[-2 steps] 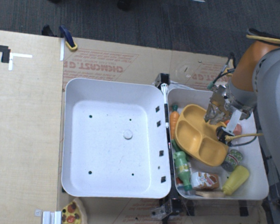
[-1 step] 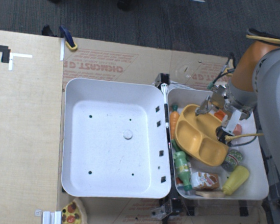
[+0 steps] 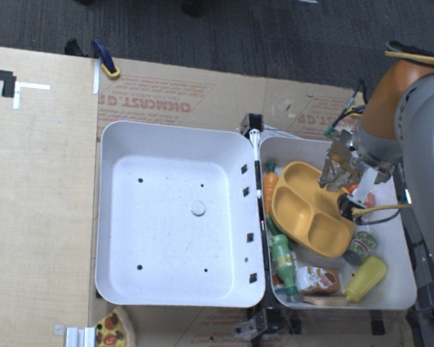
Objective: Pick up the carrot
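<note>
The carrot (image 3: 269,186) is a small orange piece lying against the left wall of the right bin (image 3: 400,297), tucked beside the rim of a yellow divided plate (image 3: 309,208). My gripper (image 3: 337,177) hangs over the plate's far right corner, well to the right of the carrot and apart from it. Nothing shows in its grasp. The plate's edge hides part of the carrot.
The left bin (image 3: 171,210) stands beside the right one. Near the plate lie a green bottle (image 3: 281,257), a yellow squeeze bottle (image 3: 366,277), a small dark jar (image 3: 360,247) and a snack packet (image 3: 317,278). A toy pizza slice (image 3: 112,330) lies on the bench in front.
</note>
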Motion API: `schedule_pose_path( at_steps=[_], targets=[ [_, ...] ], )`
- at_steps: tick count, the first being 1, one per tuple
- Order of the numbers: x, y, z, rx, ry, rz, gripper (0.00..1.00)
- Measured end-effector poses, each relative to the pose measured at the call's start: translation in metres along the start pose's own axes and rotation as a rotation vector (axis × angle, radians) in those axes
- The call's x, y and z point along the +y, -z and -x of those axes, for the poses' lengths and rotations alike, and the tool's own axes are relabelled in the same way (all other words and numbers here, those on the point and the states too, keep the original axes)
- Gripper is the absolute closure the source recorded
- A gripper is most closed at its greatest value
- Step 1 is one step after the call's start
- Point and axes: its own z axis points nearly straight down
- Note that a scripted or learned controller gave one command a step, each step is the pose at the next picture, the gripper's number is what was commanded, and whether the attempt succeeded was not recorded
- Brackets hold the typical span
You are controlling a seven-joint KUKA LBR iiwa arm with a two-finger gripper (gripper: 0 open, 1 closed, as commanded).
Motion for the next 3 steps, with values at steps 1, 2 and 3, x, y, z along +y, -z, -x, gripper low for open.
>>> schedule_pose_path(
  at_steps=[1,2,3],
  targets=[
    [0.0,0.0,0.0,0.0,0.0,0.0,0.0],
    [0.013,-0.025,-0.02,0.008,-0.168,-0.005,0.0],
    [0.014,-0.016,-0.021,0.007,-0.162,-0.002,1.0]
  ],
)
